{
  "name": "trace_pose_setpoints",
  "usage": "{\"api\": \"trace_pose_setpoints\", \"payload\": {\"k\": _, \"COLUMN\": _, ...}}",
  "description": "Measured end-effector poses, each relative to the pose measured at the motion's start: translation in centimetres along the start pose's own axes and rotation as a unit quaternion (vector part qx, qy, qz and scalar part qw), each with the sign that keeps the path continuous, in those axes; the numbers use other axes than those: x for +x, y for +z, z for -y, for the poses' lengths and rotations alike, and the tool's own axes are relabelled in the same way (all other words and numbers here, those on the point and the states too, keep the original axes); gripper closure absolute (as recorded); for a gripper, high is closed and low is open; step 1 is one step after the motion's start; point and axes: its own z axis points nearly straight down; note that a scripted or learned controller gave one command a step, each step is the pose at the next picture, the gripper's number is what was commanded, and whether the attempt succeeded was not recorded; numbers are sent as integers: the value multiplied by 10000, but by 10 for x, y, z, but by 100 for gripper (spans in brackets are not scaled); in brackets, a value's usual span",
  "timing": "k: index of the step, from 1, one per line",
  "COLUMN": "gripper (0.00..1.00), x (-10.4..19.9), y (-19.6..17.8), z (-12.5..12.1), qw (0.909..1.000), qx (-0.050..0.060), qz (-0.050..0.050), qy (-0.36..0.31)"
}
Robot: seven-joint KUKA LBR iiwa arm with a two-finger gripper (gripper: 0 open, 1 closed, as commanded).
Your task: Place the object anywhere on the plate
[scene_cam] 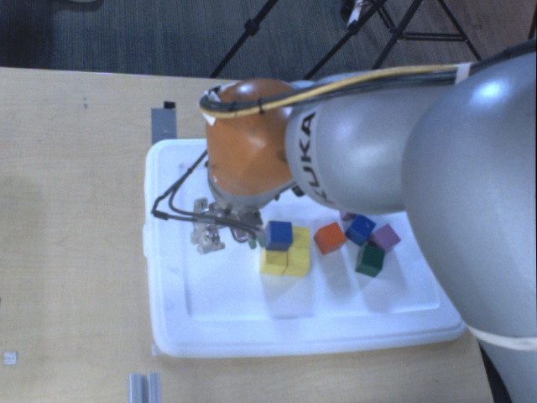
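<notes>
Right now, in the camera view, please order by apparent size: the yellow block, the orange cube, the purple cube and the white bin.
1. white bin, by far the largest.
2. yellow block, wider than any single cube.
3. orange cube and purple cube: they look nearly alike, so I will not rank them.

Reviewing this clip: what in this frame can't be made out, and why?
- Gripper, camera view: small and blurred beneath the orange wrist; open or shut cannot be told, nor whether it holds anything.
- Plate: not identifiable; the arm covers the bin's upper right.
- Second bin: hidden behind the arm.
- Pink block: only a sliver shows behind the blue block.
- Yellow blocks: partly covered by another blue block on top.
</notes>
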Motion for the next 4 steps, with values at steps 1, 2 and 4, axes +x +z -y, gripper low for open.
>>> {"api": "trace_pose_setpoints", "payload": {"k": 1, "gripper": 100, "x": -2, "y": -9, "z": -1, "qw": 10000, "qx": -18, "qz": 15, "qy": 23}}
{"api": "trace_pose_setpoints", "payload": {"k": 2, "gripper": 100, "x": -5, "y": -17, "z": -1, "qw": 10000, "qx": -34, "qz": 32, "qy": 43}}
{"api": "trace_pose_setpoints", "payload": {"k": 4, "gripper": 100, "x": -10, "y": -35, "z": -3, "qw": 9999, "qx": -69, "qz": 68, "qy": 87}}
